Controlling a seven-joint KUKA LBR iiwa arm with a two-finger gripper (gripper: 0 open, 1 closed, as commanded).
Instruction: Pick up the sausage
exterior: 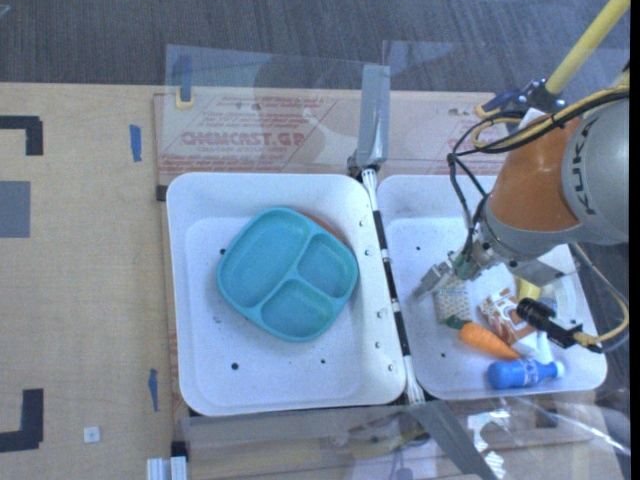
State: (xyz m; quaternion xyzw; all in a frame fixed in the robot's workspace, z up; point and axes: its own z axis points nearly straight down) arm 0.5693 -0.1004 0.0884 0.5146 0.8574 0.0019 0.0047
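Observation:
In the right bin (430,218), a small reddish-brown and white piece (497,314) lies close under the arm; it may be the sausage, though its shape is unclear. My gripper (437,280) hangs low over the left part of this bin, just left of that piece. It sits right above a pale, waffle-textured item (452,300). The arm's grey and orange body (545,183) covers the bin's upper right.
An orange carrot (488,340) and a blue bottle (522,372) lie near the right bin's front edge, with a yellow item (527,290) behind them. The left bin (200,348) holds a blue divided plate (288,273). A ridge (385,268) separates the bins.

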